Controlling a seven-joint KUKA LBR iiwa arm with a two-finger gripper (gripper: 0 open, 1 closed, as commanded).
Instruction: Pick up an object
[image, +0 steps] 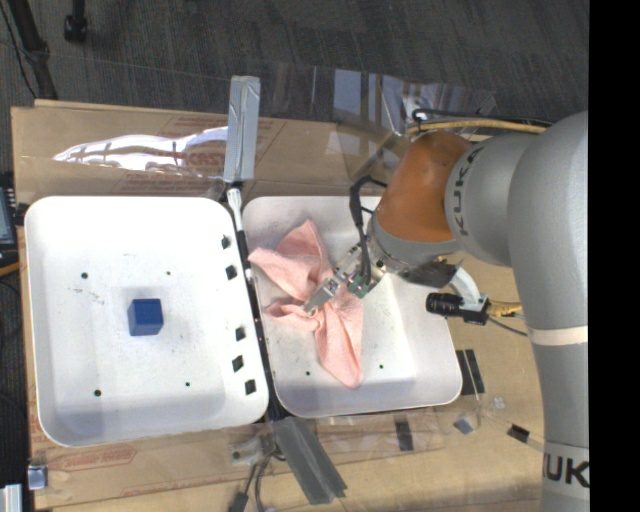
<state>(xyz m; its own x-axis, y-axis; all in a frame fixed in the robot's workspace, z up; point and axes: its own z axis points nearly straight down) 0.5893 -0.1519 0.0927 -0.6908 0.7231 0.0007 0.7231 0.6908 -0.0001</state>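
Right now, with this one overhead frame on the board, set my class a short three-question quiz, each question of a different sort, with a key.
1. True or false: the blue cube lies in the same bin as the pink cloth.
2. Multiple choice: the gripper is
A. above the left bin
B. down at the cloth in the right bin
C. outside both bins
3. Fill in: the band above the arm's wrist is coloured ______.

Key: 1 false, the cube sits alone in the left bin. 2 B, its tip meets the bunched middle of the cloth. 3 orange.
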